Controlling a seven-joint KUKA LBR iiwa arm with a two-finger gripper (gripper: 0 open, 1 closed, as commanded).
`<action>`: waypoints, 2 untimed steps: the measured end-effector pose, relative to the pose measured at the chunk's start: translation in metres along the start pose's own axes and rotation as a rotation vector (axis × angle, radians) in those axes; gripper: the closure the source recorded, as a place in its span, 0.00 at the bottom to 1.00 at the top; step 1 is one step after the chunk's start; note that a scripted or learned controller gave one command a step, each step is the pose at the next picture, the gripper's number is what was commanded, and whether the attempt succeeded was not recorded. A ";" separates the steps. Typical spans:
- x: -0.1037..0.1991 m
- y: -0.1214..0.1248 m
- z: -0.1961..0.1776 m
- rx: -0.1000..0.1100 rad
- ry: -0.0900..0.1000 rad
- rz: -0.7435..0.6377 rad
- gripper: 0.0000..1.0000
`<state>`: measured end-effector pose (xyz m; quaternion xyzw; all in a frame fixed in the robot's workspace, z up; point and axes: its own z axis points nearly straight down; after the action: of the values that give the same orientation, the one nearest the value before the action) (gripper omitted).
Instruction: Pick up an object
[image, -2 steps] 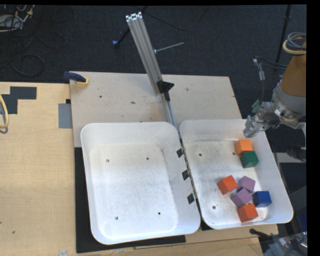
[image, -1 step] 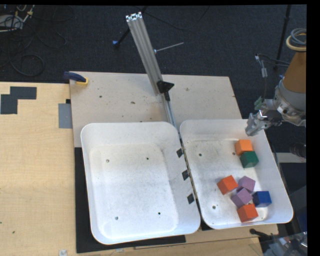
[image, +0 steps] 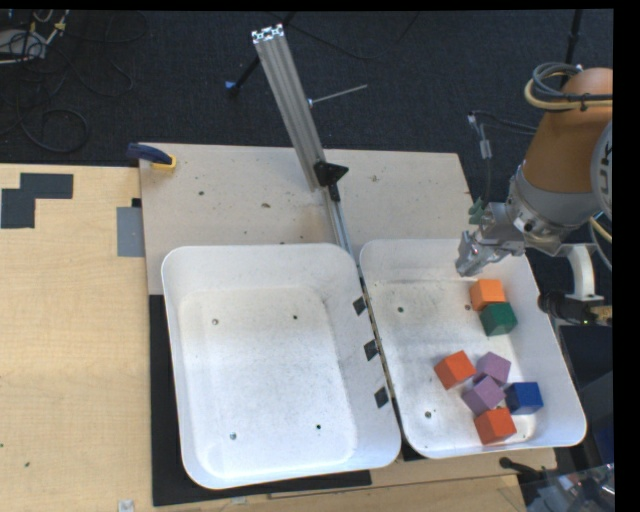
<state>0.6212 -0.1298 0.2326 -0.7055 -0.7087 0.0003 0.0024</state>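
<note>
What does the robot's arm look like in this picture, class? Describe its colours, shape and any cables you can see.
The arm is thick and rounded, with a broad orange band above a grey wrist section. Pale cables loop over its top. At its end sits a small grey metal gripper, much narrower than the arm, with a green part at its upper end. A white and black fitting juts out beside the wrist.
</note>
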 end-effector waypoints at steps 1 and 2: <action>0.051 0.013 0.010 0.000 0.000 0.001 1.00; 0.096 0.024 0.010 -0.003 -0.001 0.001 1.00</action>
<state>0.6449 -0.0334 0.2229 -0.7058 -0.7084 -0.0001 0.0009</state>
